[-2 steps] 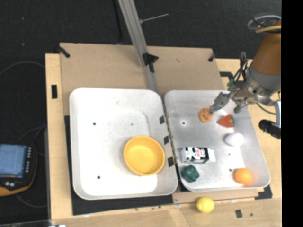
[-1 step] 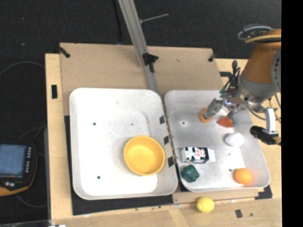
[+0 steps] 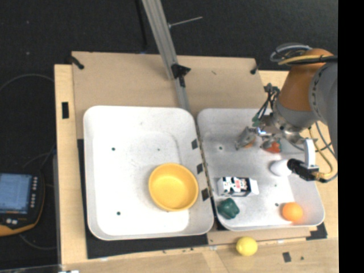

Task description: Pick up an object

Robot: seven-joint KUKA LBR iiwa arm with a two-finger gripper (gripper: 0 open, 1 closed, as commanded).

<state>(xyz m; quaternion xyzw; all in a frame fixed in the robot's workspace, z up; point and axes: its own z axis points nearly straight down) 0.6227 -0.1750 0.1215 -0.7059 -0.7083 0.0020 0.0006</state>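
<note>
Currently the grey arm's claw is hovering low in the right white bin; its opening is unclear, nothing visibly gripped. Just beside it, toward the arm, a small red-orange object is lying, partly hidden.

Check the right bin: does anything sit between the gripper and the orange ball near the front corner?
Yes, arguably. The gripper hangs over the right bin's back half; the orange ball lies at its front right corner. A small white object lies roughly between them on the bin floor. A descent from above would clear it.
</note>
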